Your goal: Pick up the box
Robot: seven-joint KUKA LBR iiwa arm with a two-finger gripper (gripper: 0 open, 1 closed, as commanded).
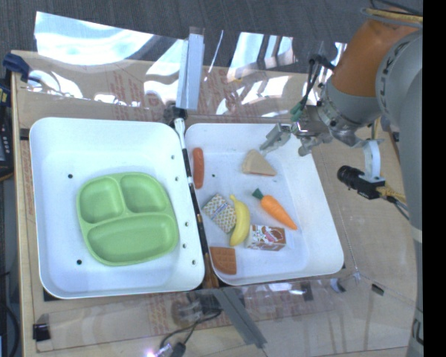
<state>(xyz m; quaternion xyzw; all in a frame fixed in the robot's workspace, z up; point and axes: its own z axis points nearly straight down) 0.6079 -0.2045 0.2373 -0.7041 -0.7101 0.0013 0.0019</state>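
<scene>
Far off to the claw's left, across the divider, the left bin [44, 199] carries a green divided plate [126, 218] and poses no trouble. Nearer, down and to the left of the claw [291, 137], the right bin [323, 222] is crowded: a sausage [198, 166], a patterned packet [220, 213] touching a banana [240, 222], a brown cracker [224, 259], and the box [266, 236] lying flat beside the banana's lower end, just below the carrot [276, 210]. Just below the claw sits a tan wedge [259, 163]. The claw hangs at the bin's far rim, fingers spread apart and holding nothing. I'd worry about a descent catching the wedge or carrot instead, or a finger landing on the banana, so the flat box slips out or gets shoved against the wall.
</scene>
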